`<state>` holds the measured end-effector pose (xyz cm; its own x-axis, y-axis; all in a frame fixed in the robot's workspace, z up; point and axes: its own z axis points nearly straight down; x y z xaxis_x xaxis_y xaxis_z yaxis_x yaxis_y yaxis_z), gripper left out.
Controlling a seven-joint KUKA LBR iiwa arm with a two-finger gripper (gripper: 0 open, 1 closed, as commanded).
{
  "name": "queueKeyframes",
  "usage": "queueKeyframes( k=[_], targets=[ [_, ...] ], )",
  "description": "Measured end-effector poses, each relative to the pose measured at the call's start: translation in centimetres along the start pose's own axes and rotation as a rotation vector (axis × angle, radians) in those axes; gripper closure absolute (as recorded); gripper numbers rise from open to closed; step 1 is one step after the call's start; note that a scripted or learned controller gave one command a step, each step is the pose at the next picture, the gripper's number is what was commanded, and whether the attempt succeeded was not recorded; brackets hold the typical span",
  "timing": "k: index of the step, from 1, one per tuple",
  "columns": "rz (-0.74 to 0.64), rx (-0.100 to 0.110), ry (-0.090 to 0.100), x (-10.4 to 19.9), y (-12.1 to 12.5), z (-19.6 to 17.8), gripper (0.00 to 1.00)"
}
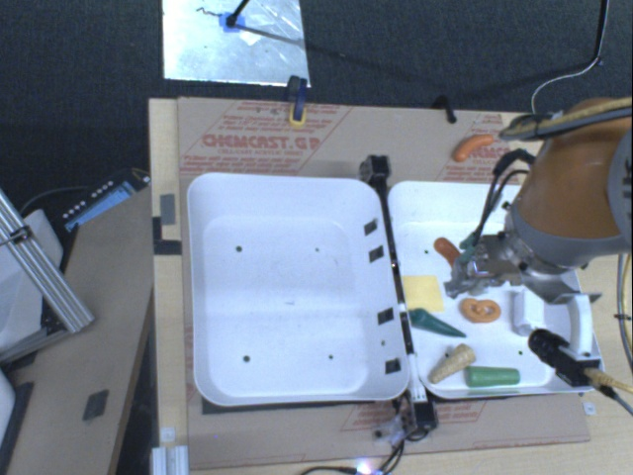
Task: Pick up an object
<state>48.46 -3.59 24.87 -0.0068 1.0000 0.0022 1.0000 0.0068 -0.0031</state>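
I see the gripper (473, 277) hovering low in the right bin (425, 206) beside the yellow square (422, 292) and orange ring (483, 311), nothing visibly gripped, its opening I cannot tell, so the pick is not yet done.

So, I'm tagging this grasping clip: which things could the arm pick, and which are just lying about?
Belong to the job:
gripper
right bin
yellow square
teal cone
orange ring
red-orange piece
tan cone
green cylinder

Just lying about:
left bin
orange sausage shape on the cardboard behind the bins
yellow clamp
foil sheet
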Motion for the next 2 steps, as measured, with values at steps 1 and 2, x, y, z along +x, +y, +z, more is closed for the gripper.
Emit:
queueKeyframes(
  k=[1, 2],
  targets=[
    [0.002, -0.006, -0.003, -0.9, 0.2, -3.5, 1.00],
    [0.000, -0.002, -0.001, 4.5, 0.5, 0.6, 1.00]
  ],
)
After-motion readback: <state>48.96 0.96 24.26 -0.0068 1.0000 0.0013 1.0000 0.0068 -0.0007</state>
